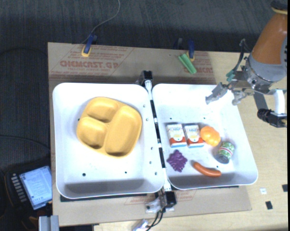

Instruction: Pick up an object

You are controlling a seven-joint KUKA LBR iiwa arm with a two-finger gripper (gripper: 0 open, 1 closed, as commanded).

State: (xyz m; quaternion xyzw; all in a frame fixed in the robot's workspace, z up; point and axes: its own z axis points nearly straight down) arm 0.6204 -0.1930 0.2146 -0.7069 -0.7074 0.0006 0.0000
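Hovering over the upper right corner of the right-hand shallow white plastic bin (241, 129), the grey two-finger gripper (227, 94) carries nothing; its jaws stand apart, with bare bin floor visible between them. Candidate objects lie clustered in the bin's lower half, well apart from the gripper: two small orange-and-white cartons (184, 134) side by side, a round orange fruit (210, 135) just beside them, a small green-and-red can (225, 151), a purple grape-like cluster (177, 160) and an orange-red sausage-shaped toy (206, 170). The left-hand white bin (68, 177) holds a yellow three-compartment plastic tray (109, 125). Judgement: the pick is not yet begun; the close clustering risks a jaw striking a neighbour.
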